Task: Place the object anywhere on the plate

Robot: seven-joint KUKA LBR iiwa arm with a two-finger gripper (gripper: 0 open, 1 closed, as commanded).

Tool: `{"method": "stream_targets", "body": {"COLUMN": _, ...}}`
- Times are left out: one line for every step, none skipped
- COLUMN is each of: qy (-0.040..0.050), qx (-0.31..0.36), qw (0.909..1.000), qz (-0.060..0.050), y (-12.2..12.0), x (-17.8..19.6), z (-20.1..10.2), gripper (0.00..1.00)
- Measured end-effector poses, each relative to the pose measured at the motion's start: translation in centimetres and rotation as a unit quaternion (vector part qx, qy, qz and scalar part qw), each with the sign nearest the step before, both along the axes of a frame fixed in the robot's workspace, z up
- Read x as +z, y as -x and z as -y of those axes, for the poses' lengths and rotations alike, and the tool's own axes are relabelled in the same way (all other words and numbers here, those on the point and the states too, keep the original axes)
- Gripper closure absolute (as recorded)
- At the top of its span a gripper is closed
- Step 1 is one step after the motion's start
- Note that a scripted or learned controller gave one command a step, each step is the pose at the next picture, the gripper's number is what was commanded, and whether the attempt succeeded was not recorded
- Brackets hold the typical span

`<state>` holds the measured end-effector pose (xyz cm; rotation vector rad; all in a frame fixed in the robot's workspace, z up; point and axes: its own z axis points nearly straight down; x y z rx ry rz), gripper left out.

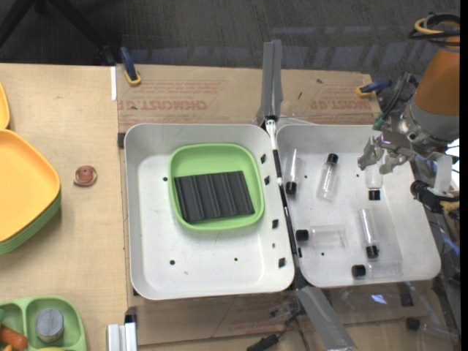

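Over the right bin [431,262], near its far right wall, the gripper [380,159] is seen with a clear vial [374,181] hanging upright between its fingers, black cap downward. The fingers are clamped on the vial. Well to the left, in the left bin [146,269], lies the green plate [216,159] bearing a dark ribbed block [216,195]; a leftward carry is judged necessary.

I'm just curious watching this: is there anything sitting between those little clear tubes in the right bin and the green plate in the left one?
Only the bins' adjoining rims separate the tubes from the green plate. A dark ridged mat covers the plate's middle, so a tube would land on it.
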<state>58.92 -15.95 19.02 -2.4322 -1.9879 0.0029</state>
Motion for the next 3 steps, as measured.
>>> {"method": "stream_targets", "body": {"qy": 0.0000, "qx": 0.000, "qw": 1.0000, "qz": 0.000, "y": 0.0, "x": 0.0, "z": 0.0, "gripper": 0.00}}
{"method": "stream_targets", "body": {"qy": 0.0004, "qx": -0.067, "qw": 0.9978, "qz": 0.000, "y": 2.5, "x": 4.1, "z": -0.3, "gripper": 0.00}}
{"method": "stream_targets", "body": {"qy": 0.0006, "qx": -0.137, "qw": 0.9905, "qz": 0.000, "y": 6.0, "x": 7.3, "z": 1.6, "gripper": 0.00}}
